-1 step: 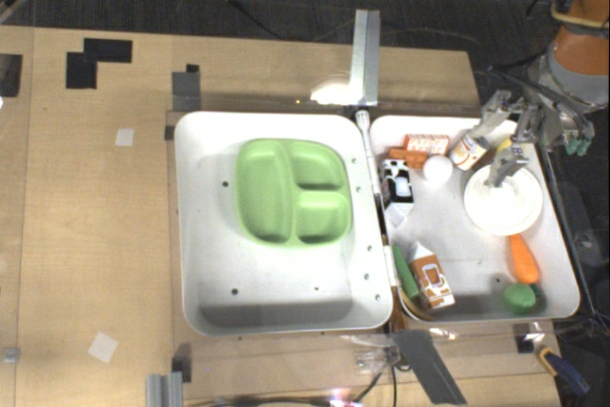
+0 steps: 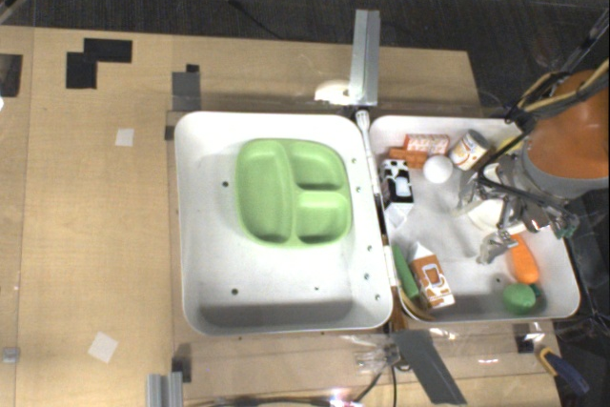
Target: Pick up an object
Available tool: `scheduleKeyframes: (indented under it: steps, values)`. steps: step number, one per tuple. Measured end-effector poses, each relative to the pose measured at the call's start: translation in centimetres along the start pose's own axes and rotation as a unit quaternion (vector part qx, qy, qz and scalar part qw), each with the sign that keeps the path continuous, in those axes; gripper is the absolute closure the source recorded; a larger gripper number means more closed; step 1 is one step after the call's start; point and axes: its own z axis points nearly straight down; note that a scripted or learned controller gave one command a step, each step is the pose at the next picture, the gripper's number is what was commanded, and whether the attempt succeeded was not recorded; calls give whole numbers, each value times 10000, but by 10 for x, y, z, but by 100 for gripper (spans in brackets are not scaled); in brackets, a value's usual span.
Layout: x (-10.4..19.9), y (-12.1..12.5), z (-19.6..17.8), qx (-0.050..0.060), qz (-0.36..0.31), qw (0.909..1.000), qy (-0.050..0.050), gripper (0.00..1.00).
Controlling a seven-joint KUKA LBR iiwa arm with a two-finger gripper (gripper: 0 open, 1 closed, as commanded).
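- The arm [image 2: 570,143] comes in from the right, its orange band over the right bin's [image 2: 448,305] far right side.
- The gripper [image 2: 498,234] hangs low inside that bin, pointing down toward the floor of it.
- I cannot tell how the claw stands; the metal parts blur together against the white.
- An orange carrot [image 2: 524,264] lies just beside the gripper, on its right, and I cannot say whether they touch.
- A green lump [image 2: 519,297] sits in the near right corner, just below the carrot.
- A brown box [image 2: 433,279] lies near the bin's front left, with a green stick [image 2: 406,274] along its left side.
- A white ball [image 2: 437,170] rests toward the back, between a small can [image 2: 466,151] and a black-and-white pack [image 2: 397,182].
- An orange packet [image 2: 421,146] lies at the back wall, left of the can.
- The left bin [image 2: 205,300] holds a green divided plate [image 2: 293,191], lying flat near its middle, well apart from the arm.
- Both bins sit side by side on the wooden bench [image 2: 86,234].
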Motion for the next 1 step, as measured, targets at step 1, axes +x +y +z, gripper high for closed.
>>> scheduleKeyframes:
  steps: [1]
  values:
    - [47,-14,10,36,657,9978,-83,0]
